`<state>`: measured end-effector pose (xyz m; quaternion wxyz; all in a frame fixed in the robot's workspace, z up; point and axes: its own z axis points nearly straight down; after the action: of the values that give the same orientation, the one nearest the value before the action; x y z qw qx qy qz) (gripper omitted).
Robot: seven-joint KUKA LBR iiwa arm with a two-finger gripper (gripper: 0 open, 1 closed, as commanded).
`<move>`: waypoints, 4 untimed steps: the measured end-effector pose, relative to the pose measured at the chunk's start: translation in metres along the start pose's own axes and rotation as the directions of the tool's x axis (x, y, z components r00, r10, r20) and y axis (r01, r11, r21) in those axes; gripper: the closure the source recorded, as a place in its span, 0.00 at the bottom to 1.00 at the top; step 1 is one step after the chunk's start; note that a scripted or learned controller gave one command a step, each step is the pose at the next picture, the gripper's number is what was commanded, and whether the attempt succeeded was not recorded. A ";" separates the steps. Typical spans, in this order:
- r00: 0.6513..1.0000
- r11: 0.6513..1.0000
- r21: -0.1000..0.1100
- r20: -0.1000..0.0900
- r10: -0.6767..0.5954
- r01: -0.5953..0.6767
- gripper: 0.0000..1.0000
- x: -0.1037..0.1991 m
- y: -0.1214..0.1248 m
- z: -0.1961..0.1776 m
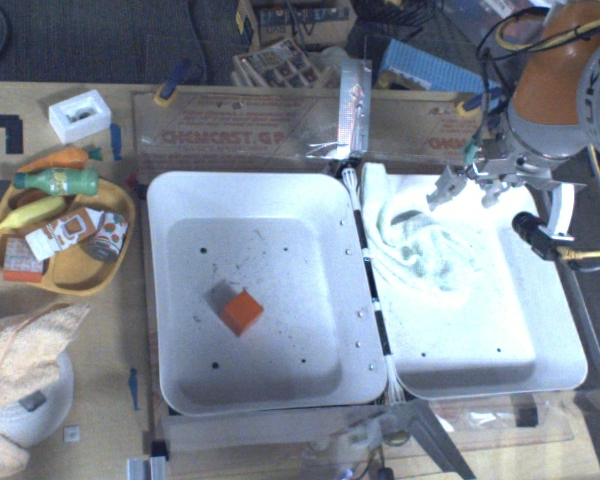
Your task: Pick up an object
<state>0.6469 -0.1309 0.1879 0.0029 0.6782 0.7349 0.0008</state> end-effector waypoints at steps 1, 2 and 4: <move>0.998 0.998 0.005 -0.003 -0.059 0.059 0.00 0.030 -0.010 0.080; 0.995 0.995 0.001 0.000 0.099 -0.099 0.00 -0.001 -0.010 -0.011; 0.994 0.994 0.005 -0.002 0.109 -0.109 0.00 -0.072 -0.065 0.066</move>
<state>0.5888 -0.2081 0.1216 0.0004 0.7173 0.6967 -0.0002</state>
